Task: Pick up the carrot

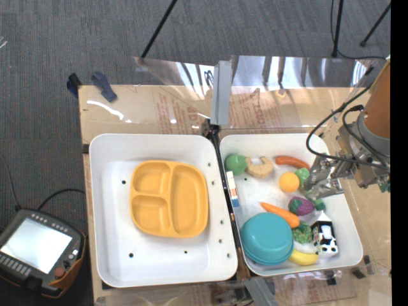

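Carrot (pixel 280 213): a slim orange toy, tapering toward its left end, lying flat at a slant in the right bin (pixel 354 234); its thick end is near the purple vegetable (pixel 301 205) and its lower side runs just beside the rim of the teal bowl (pixel 267 238).
Gripper (pixel 317 185): metal, reaching in from the right over the right bin, above the purple vegetable and well apart from the carrot; whether it is released or clenched I cannot tell, and nothing is seen between its tips.
Right bin contents: a green round fruit (pixel 235 164), a beige piece (pixel 260 167), a red-orange sausage-like piece (pixel 292 162), an orange ball (pixel 289 182), a banana (pixel 303 257), broccoli (pixel 301 234) and a black-and-white cow carton (pixel 324 238).
Left bin (pixel 111 234): shallow, white, holding a yellow divided plate (pixel 169 198) with three compartments.
Surface: a brown cardboard-covered bench (pixel 153 110) under a glossy sheet, with a clear upright panel (pixel 287 74) at the back.
Room: dark grey carpet (pixel 51 37), tripod legs (pixel 160 23) at the top, a teach pendant (pixel 38 247) with a bright screen on the floor at lower left.
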`<state>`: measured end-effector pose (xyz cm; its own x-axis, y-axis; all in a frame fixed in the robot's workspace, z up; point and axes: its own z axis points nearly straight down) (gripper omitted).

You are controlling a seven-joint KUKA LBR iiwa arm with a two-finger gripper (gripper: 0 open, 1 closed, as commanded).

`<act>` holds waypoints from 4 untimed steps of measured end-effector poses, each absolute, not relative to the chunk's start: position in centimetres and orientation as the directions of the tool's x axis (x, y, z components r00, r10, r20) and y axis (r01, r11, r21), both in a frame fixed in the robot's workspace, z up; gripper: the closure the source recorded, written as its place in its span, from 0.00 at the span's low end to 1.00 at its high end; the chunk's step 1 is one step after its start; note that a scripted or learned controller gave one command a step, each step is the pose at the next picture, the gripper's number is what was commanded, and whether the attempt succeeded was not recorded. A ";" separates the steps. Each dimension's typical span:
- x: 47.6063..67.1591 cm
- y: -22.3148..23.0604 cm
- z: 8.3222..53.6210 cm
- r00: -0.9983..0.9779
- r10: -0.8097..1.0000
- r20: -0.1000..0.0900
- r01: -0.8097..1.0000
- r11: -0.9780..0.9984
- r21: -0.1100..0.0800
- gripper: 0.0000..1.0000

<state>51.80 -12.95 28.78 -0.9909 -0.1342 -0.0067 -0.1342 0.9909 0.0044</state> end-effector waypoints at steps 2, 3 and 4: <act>49.2 -10.5 28.1 -0.945 -0.327 0.001 -0.327 0.945 0.003 1.00; 49.3 -10.5 29.0 -0.946 -0.323 0.000 -0.323 0.946 0.004 1.00; 49.4 -10.5 29.9 -0.948 -0.318 -0.001 -0.319 0.948 0.006 1.00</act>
<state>49.41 -10.52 29.91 -0.9479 -0.3185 -0.0013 -0.3185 0.9479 0.0058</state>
